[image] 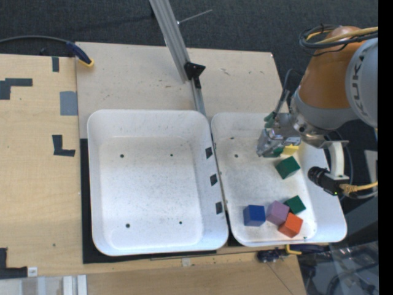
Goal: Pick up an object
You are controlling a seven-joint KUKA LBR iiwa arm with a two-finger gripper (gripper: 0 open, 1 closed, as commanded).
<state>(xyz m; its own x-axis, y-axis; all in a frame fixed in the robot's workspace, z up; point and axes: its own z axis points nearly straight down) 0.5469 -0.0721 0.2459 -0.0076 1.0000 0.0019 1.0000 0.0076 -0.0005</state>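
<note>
My gripper (271, 146) hangs low over the upper part of the right bin (239, 183), reaching in from the right. A yellow block (291, 145) peeks out right beside it, partly hidden by the gripper body; whether it is held is unclear. A green block (287, 166) lies tilted just below and to the right of the gripper. At the bin's near end a blue cube (254, 214), a purple cube (277, 212), a small dark green cube (296, 203) and an orange cube (291, 225) sit clustered together.
The left bin (147, 183) lies beside the right one, their rims touching. A slanted metal pole (175, 39) with a black clamp stands behind the bins. The arm's orange and grey body (334, 78) looms over the right bin's far right corner.
</note>
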